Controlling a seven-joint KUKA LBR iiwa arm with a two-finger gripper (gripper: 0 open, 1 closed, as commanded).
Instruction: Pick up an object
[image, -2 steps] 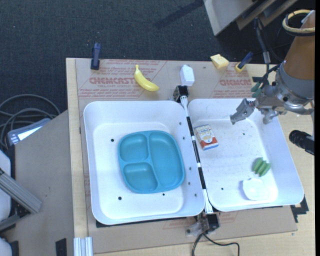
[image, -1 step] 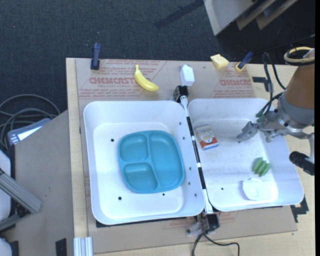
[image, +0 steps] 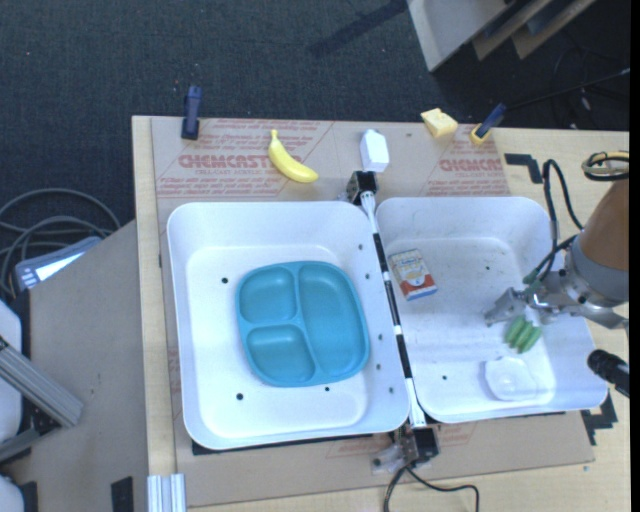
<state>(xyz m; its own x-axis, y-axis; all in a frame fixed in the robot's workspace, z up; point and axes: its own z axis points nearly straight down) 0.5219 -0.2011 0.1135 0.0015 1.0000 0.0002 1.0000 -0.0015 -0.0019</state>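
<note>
Right bin (image: 470, 225): green object (image: 522, 334) long axis upper-right to lower-left; hand (image: 520, 310) grip unclear.

We take the bench (image: 260, 160) as our landmark: a pale wooden board with red print along its far side. Around it we see dark carpet (image: 120, 60). Left of the bench, grey cables (image: 40, 225) coil on the carpet, and a grey metal bar (image: 40, 385) lies nearer us. Beyond the bench's far right corner stands pale furniture (image: 500, 25), partly cut off. The light is even and soft.
</note>
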